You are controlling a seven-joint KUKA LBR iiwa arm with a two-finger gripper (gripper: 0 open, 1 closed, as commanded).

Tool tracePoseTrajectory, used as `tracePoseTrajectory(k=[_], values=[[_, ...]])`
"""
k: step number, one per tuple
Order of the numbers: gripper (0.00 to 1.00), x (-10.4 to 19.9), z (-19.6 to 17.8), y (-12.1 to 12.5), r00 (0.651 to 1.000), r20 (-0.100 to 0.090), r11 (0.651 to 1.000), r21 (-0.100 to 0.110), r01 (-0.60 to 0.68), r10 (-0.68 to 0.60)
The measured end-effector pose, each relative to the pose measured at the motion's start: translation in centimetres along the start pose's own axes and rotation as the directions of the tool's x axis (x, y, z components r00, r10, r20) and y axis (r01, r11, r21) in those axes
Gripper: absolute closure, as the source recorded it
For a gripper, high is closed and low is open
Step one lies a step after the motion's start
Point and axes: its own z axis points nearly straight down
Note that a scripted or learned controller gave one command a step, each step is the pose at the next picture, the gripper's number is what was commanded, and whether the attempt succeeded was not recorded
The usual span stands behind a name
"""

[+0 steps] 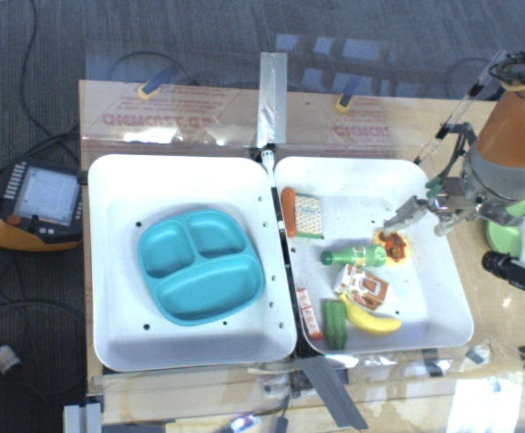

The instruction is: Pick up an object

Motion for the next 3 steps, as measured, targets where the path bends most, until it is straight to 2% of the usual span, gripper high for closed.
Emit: tracePoseTrajectory(k=[1,2,3], values=[[0.00,-1.9,11.2,1.4,0.999,-0.006,0.999,-0.006,0.036,-0.037],[0.00,-1.2,11.2,-1.9,0.934,-0.009,0.934,0.004,-0.356,0.356],[0.00,0.8,12.0,5.9,0.976,0.003,0.976,-0.016,-0.219,0.219]])
